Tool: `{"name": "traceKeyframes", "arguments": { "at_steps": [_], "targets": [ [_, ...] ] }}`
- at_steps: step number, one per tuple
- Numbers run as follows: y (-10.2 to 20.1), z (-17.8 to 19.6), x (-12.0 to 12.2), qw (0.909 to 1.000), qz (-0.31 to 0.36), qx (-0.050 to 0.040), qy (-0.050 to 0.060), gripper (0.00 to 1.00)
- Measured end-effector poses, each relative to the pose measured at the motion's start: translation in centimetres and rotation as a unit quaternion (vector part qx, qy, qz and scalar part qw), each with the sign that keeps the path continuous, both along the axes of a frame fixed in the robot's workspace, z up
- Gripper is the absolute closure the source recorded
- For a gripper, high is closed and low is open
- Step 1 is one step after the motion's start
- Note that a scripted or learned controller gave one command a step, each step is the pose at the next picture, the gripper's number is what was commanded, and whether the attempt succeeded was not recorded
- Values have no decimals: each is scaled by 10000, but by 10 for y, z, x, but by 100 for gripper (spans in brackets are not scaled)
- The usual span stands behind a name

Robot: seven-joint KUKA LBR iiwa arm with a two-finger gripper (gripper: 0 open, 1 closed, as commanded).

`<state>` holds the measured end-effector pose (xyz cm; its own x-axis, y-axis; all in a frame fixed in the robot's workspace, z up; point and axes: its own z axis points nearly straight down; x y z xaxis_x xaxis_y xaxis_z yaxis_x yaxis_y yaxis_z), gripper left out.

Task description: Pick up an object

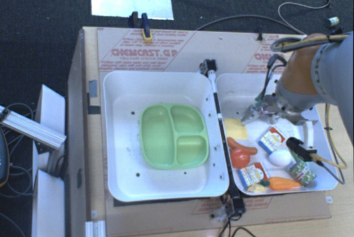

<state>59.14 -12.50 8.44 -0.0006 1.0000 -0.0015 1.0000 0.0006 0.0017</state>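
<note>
**A:** Where is the arm?

**B:** The grey arm (326, 72) with its orange band reaches in from the right and hangs over the far part of the right bin (235, 82). The gripper (260, 111) sits low there, above bare white floor; whether its fingers are spread or closed I cannot tell, the wrist hides too much.

**A:** And the things to pick?

**B:** All lie in the near half of the right bin. A pale yellow wedge (235, 129) like cheese rests against the left wall, nearest the gripper. Just below it, a red tomato (240, 158) touching an orange-red pepper (243, 147). Two small cartons, white with blue and red print: one (271, 140) mid-bin, tilted, one (253, 175) by the front wall. A white egg (281, 158) lies between them to the right. An orange carrot (285, 183) lies along the front wall, and a green-labelled box (303, 173) sits in the near right corner.

**A:** The left bin?

**B:** The left bin (119, 136) holds a light green divided plate (173, 136), three compartments, lying flat near the middle.
</note>
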Motion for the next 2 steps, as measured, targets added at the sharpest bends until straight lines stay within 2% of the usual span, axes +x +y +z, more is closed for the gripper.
{"name": "traceKeyframes", "arguments": {
  "at_steps": [1, 2],
  "targets": [
    [1, 0, -47, 10000, 2, 6, 4, 0],
    [5, 0, -11, 10000, 16, 6, -1, 0]
  ]
}}
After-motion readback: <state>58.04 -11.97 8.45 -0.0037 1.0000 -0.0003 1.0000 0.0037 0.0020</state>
